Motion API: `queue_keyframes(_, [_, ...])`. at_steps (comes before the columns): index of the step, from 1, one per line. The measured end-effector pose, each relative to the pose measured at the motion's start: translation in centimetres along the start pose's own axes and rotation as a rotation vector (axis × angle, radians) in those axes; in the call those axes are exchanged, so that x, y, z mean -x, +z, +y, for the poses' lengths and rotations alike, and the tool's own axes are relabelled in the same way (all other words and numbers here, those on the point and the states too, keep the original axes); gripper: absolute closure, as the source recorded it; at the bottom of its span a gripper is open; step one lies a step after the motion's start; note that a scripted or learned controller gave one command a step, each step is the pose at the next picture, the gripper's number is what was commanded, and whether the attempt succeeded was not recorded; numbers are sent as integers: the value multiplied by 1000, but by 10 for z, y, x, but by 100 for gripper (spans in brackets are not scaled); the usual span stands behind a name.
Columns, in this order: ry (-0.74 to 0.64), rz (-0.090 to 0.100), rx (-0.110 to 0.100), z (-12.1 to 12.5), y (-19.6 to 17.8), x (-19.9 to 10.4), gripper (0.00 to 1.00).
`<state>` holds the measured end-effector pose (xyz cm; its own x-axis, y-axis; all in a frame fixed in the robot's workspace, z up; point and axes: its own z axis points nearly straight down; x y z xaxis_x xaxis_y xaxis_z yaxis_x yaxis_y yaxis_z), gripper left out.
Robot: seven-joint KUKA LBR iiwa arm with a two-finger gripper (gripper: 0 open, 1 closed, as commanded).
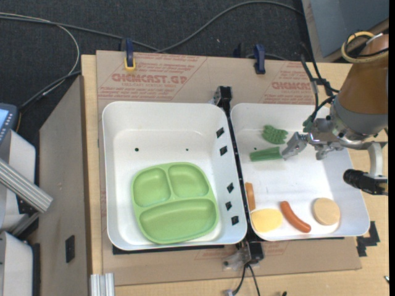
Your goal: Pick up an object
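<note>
My gripper hangs over the upper part of the right bin, with its two fingers spread apart and nothing between them. One fingertip is just right of a long green piece. A knobbly green piece lies a little above that one. Along the bin's front lie a thin orange stick, a yellow piece, a red-orange sausage and a round tan biscuit.
The left bin holds a green divided plate. A black divider with clips runs between the bins. The arm's grey and orange wrist looms over the right bin's far right side. Cables cross the dark floor behind the bench.
</note>
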<state>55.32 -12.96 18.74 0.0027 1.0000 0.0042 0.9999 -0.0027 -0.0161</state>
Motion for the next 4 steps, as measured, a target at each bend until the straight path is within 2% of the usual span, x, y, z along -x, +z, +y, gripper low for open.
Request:
queue_keyframes(1, [-4,-2,15,3,-8,0,0])
queue_keyframes(3, [-2,-2,11,11,104,-5,0])
queue_keyframes(4, [-2,-2,16,12,91,-6,100])
